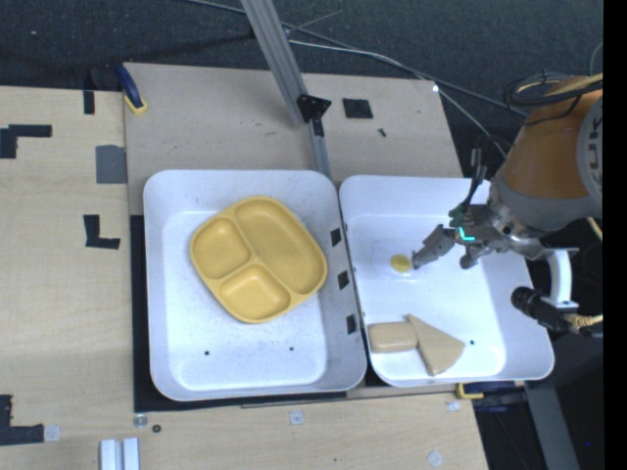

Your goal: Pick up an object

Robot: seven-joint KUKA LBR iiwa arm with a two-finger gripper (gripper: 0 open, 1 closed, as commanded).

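- The right bin (509, 292) is my landmark; the left bin (167, 360) beside it holds a yellow tray (259, 258).
- Two tan wedges (416, 341) lie at the right bin's near edge.
- The end effector (446, 250) hangs over the bin's middle, fingers apart, nothing between them.
- A small yellow ball (401, 262) sits just left of the fingertips; I'd centre over it, descend fully, then close, since it looks ready to roll.

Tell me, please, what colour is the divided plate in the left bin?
Yellow; the divided plate shows plainly in the camera view.
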